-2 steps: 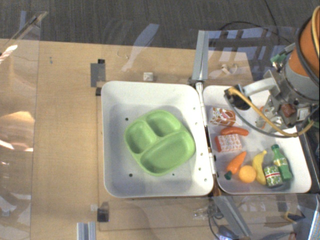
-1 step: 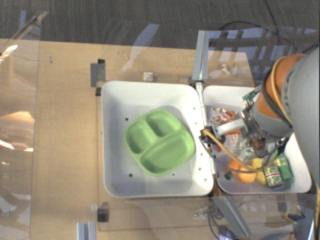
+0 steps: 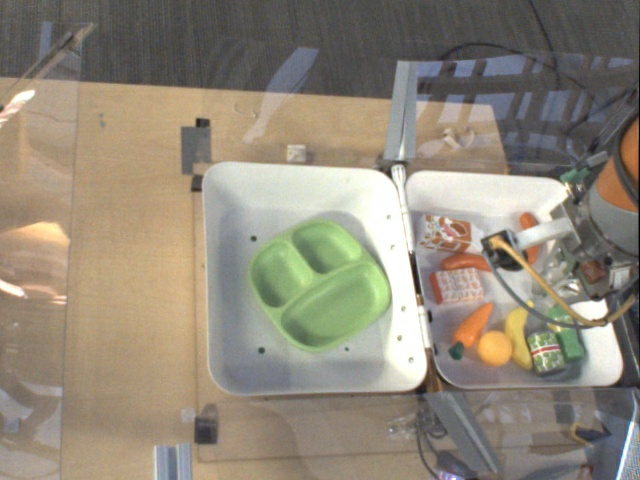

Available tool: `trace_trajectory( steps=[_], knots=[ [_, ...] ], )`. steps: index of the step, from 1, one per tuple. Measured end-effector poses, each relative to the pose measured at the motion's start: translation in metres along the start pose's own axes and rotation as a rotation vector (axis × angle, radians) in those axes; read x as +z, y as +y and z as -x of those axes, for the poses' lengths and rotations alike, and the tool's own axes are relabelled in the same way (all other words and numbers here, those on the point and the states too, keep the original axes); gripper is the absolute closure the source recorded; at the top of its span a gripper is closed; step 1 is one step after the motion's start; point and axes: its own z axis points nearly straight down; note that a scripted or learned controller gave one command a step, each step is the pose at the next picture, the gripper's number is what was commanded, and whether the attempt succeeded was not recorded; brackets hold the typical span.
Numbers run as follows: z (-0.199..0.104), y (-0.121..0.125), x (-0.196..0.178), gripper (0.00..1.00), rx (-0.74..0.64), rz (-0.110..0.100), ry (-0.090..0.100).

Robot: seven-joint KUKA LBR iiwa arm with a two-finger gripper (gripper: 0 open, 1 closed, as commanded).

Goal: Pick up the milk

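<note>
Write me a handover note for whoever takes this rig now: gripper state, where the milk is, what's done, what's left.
Gripper: over the right bin, near its right side; whether it is open or shut cannot be told. Nothing visibly held.
Milk: small carton lying in the right bin's upper left corner, apart from the gripper.
Nearby: carrot, orange, green can. Green divided plate sits in the left bin.
Done: nothing picked.
Left: move left to the milk, grasp, lift.

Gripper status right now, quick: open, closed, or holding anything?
Gripper: cannot be told. It hangs over the right bin, and nothing is visibly held. The milk lies in that bin.
</note>
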Motion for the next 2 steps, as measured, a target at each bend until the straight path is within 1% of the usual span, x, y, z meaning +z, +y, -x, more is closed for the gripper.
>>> trace_trajectory(
  steps=[1,2],
  knots=[
    [-0.020,-0.098,0.032,1.00,-0.012,-0.002,-0.002],
    [-0.019,-0.016,-0.059,1.00,-0.259,0.001,0.001]
  ],
)
